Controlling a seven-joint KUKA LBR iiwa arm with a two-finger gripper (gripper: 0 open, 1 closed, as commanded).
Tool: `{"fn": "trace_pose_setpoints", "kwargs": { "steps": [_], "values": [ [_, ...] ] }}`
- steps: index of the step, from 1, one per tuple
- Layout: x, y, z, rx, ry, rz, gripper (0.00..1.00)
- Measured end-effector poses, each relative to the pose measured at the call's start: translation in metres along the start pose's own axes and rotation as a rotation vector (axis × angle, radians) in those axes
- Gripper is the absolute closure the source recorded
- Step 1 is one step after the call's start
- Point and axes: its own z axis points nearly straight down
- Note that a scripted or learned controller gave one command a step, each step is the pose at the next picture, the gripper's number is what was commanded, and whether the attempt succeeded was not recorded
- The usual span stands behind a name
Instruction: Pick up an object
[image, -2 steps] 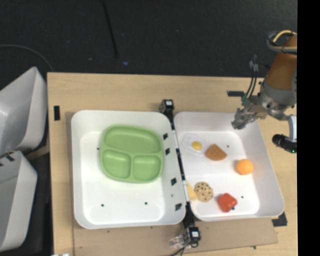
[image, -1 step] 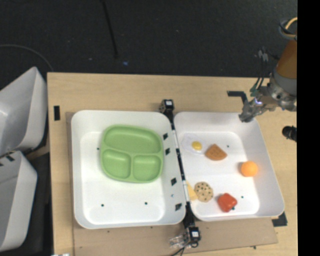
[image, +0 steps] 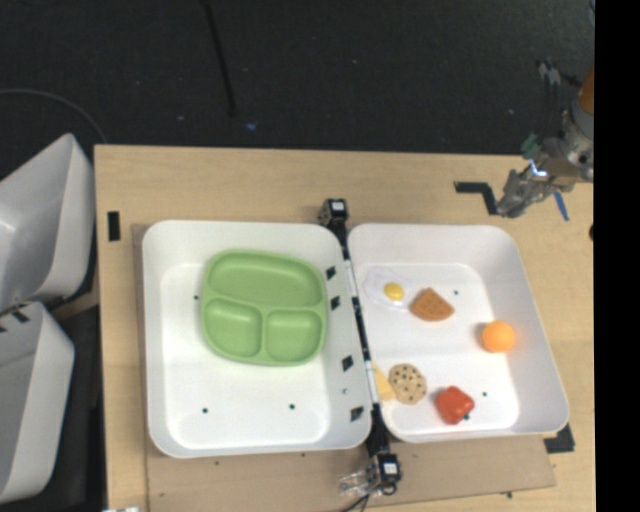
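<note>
Claw: I see my claw (image: 520, 195) at the upper right, above the bare worktop (image: 250, 185) just past the far right corner of the right bin (image: 535, 330). It is small and partly blurred from here, so I cannot tell whether it is spread or pressed together. Nothing shows between its tips.

Arm: it comes in from the right edge, and I can make out a bit of its orange band (image: 586, 92) above the wrist.

Right bin: five small things lie on its floor, all apart from the claw.

Fried egg (image: 390, 291): white with a yellow middle, near the bin's left wall toward the far side.

Orange wedge (image: 433, 305): a flat brownish-orange piece just beside the egg, on its right.

Orange ball (image: 498, 336): alone near the right wall, about midway along it.

Cookie (image: 407, 383): round, tan, dotted dark, near the left wall toward the near side, touching a yellow piece (image: 383, 384) on its left.

Red piece (image: 454, 404): just right of the cookie, close to the near wall; I cannot tell exactly what it is.

Left bin (image: 175, 400): it holds a green divided plate (image: 265, 306) with three sections, lying flat toward the far side.

Clips (image: 333, 211): small black fittings sit along the seam where the two bins meet.
</note>
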Motion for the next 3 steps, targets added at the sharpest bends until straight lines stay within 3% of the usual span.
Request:
{"fn": "trace_pose_setpoints", "kwargs": {
  "steps": [3],
  "values": [
    [0.150,-0.037,0.018,0.009,0.004,-0.003,1.00]
  ]
}}
